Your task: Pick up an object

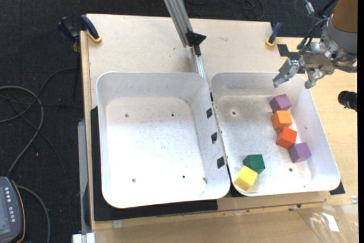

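Note:
The right bin (250,114) holds several small blocks. Along its right side run a purple block (280,103), an orange block (282,119), a red-orange block (286,137) and another purple block (300,151). Near its front edge a green block (254,163) touches a yellow block (245,178). My gripper (297,77) hovers above the bin's far right corner, just beyond the upper purple block. It is open, with both fingers spread and nothing between them.
The left bin (151,134) lies beside the right one. A slanted metal pole (173,0) crosses the bench from the top. Blue and yellow clamps (91,28) sit at the bench's far corners. Cables lie on the dark floor.

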You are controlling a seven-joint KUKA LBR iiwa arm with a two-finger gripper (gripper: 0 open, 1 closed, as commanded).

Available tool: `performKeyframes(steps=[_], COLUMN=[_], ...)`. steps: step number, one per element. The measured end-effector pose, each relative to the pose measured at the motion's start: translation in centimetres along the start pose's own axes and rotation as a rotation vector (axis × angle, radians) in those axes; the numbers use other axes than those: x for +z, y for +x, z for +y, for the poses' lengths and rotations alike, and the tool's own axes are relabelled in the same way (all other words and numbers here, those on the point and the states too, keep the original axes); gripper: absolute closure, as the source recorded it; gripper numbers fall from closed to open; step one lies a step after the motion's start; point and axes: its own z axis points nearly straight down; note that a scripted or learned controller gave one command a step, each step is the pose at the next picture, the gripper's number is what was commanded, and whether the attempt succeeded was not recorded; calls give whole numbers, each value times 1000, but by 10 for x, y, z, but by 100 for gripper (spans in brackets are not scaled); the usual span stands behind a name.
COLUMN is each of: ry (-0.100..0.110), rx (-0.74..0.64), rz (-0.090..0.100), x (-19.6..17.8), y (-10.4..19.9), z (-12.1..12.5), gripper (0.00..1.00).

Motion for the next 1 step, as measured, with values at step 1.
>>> performKeyframes(steps=[1], ry=[9], rx=[7], rz=[2], x=[133], y=[-31], z=[-77], gripper=[0])
